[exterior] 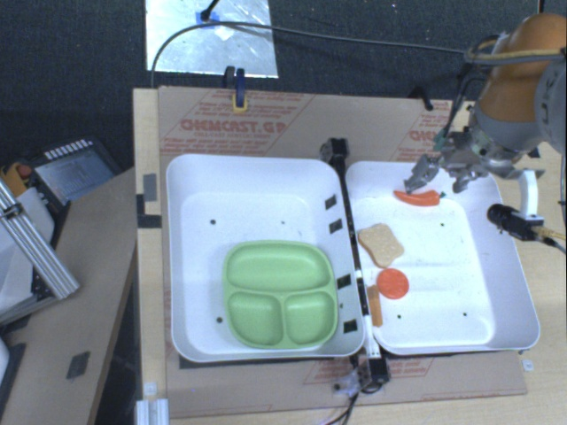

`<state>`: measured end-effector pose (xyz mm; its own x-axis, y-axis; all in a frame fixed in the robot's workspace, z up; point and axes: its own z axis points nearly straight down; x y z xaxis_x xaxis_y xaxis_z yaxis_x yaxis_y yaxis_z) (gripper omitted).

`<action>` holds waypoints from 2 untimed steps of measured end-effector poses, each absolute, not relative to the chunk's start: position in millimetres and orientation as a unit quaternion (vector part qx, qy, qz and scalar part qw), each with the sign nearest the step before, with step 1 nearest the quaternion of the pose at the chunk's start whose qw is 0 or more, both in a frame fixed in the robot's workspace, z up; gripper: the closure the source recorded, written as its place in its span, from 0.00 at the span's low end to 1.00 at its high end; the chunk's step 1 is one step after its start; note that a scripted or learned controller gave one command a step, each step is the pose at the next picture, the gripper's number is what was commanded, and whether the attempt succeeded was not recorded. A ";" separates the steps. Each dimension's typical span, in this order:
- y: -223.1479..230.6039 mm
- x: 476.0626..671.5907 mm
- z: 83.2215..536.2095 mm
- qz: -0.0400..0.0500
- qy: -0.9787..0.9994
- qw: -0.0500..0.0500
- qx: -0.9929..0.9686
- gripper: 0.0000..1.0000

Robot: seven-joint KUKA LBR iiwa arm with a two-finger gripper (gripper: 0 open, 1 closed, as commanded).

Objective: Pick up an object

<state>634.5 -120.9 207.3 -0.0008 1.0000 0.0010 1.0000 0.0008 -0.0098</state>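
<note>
The pincer point(437, 186) hangs over the far part of the right bin point(518, 321), toward twelve o'clock of that bin's floor. Its two fingers point(415, 182) stand spread apart with nothing between them. The grey arm with its orange band rises from it toward one o'clock.

A red elongated piece point(416, 197) lies flat on the white floor just below the finger on the nine o'clock side of the pincer. It runs roughly from nine to three o'clock. Whether that fingertip touches it cannot be told; the other finger stands clear of it, over bare floor.

At seven o'clock from the red piece, apart from it, a tan bread slice point(381, 244) lies flat near the bin's left wall. At six o'clock from the bread, just beside it, sits a round orange-red disc point(392, 283). At seven o'clock from the disc a thin orange stick point(374, 306) lies along the left wall, close to the disc.

Across the black divider point(341, 204) at nine o'clock is the left bin point(204, 206). It holds a pale green three-compartment plate point(279, 304), which lies toward its five o'clock corner.

Both bins rest on a printed brown sheet point(266, 124) that covers the desk point(146, 326). A blue and yellow clamp point(237, 88) grips the sheet's far edge at twelve o'clock of the left bin.
</note>
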 end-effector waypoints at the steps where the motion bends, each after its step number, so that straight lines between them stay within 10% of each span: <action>1: -120.8 637.1 213.7 0.000 -0.708 -0.001 -0.706 0.00; 2: -119.9 635.7 150.9 0.001 -0.708 0.001 -0.707 0.00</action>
